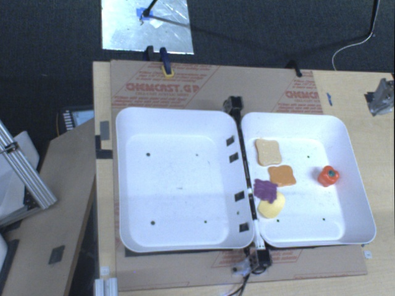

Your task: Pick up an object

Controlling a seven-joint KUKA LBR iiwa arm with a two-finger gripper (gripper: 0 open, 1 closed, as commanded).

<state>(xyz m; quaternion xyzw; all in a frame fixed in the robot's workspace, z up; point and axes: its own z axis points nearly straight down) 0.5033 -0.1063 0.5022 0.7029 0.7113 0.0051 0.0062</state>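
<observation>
The right bin (345,140) holds several small toy foods. A tan bread slice (268,152) lies near its left wall, with an orange slice (282,175) just below it. A purple piece (265,190) overlaps a yellow piece (271,206) by the divider. A red-orange tomato-like toy (328,176) sits alone toward the right wall. My gripper (381,97) pokes in as a grey shape at the right edge, above the bench beyond the right bin's far corner and well apart from every object.
The left bin (129,165) sits beside the right one, joined by a black clipped divider (244,171). A shiny metal sheet (147,17) lies on the dark floor at the back. Aluminium framing (21,171) stands at the left.
</observation>
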